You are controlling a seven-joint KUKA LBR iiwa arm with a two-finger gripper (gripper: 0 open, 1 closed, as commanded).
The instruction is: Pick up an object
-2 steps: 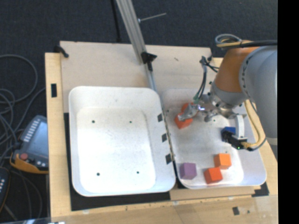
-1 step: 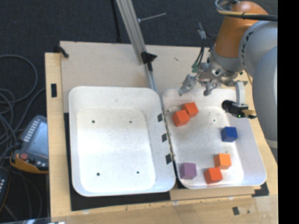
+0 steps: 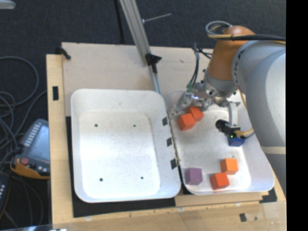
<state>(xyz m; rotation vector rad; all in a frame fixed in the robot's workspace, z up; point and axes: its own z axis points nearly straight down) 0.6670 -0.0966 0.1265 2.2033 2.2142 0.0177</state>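
camera view: orange cube (image 3: 186,121) under tool (image 3: 188,105).

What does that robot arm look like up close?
The arm is thick, rounded and pale grey, with an orange band above the wrist. Dark cables loop over the top and run down to a small metallic gripper with mixed wiring.

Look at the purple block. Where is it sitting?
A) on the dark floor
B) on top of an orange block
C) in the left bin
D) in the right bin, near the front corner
D: the purple block lies on the floor of the right bin, at its front-left corner, beside an orange block.
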